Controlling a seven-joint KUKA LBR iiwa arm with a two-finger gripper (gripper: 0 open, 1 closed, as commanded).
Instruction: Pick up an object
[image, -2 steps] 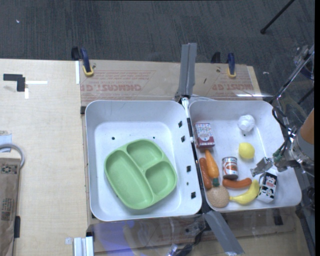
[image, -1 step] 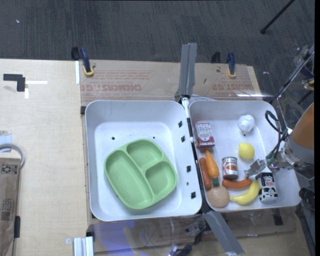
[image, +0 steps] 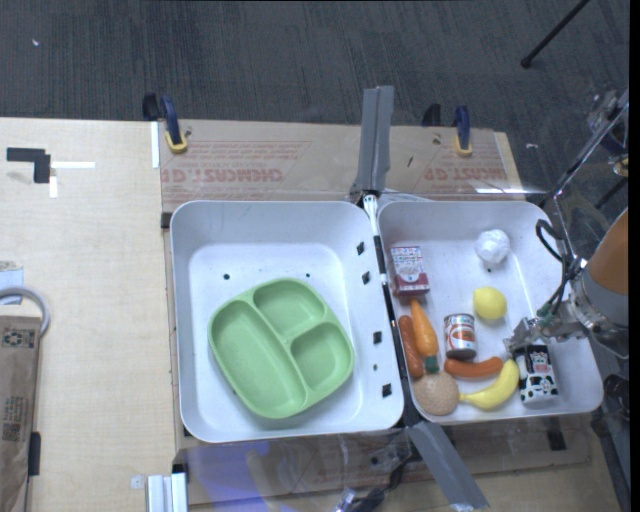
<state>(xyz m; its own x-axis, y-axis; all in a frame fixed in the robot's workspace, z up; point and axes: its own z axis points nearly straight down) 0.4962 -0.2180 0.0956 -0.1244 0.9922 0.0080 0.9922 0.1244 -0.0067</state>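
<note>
Reaching in from the right: grey arm (image: 610, 300), with the gripper (image: 527, 338) hanging low over the right bin (image: 520, 215), near its right wall. Not being possible to tell whether the claw is open or closed; nothing showing clearly as gripped.

Lying just below the gripper, close against it: a black-and-white carton (image: 538, 378), resting on the bin floor by the lower right corner.

Sharing that bin, 9 more items:
- white crumpled lump (image: 491, 245) sitting near the top
- lemon (image: 489, 303) lying below it, well apart from the gripper
- red-and-white box (image: 408, 270) lying beside the left wall
- carrot (image: 423, 330) leaning just under that box, touching an orange piece (image: 408, 355) on its left
- small can (image: 460, 335) standing upright in the middle
- orange sausage shape (image: 475, 366) lying under the can
- banana (image: 495, 390) curving below that, its tip nearing the carton
- round brown item (image: 436, 396) touching the banana's left end

Sitting in the left bin (image: 200, 240): 1 green divided plate (image: 282, 345) with 3 compartments, lying flat and turned at a slant.
</note>
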